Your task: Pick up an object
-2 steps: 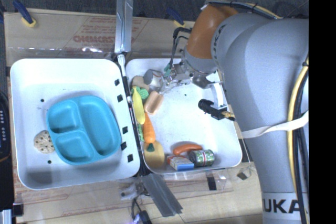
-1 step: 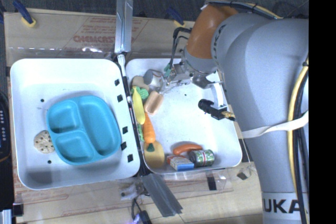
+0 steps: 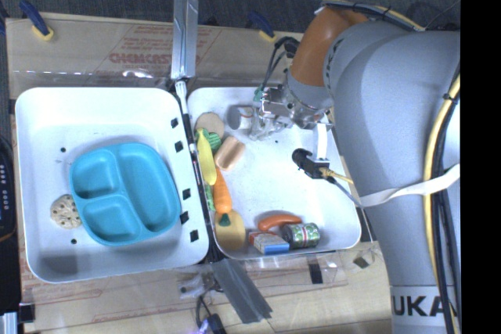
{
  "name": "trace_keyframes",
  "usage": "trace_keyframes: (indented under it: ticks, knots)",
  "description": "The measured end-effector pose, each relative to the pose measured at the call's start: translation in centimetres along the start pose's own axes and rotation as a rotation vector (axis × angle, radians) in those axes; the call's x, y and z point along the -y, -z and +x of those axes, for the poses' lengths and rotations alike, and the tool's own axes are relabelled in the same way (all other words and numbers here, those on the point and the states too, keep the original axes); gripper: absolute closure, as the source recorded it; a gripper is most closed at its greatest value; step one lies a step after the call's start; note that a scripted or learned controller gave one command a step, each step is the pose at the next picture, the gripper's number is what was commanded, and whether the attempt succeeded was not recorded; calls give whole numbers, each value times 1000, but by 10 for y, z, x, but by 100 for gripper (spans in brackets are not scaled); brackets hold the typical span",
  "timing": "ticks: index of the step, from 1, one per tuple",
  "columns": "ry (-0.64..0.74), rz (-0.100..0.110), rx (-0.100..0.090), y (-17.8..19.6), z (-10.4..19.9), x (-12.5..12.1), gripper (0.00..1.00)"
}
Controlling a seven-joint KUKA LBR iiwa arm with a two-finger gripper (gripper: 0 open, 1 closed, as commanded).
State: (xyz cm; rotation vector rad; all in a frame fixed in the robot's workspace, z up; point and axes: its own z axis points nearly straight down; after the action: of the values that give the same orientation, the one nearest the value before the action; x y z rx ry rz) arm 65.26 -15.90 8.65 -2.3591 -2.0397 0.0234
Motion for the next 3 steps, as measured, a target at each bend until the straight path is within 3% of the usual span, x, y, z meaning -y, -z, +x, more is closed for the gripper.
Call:
trace_keyframes:
  ticks: [1, 2, 3]
  knots:
    - [85, -19, 3, 0, 34, 23, 0]
    - [179, -20, 4, 0, 35, 86, 0]
    - [150, -25, 7, 3, -41, 33, 0]
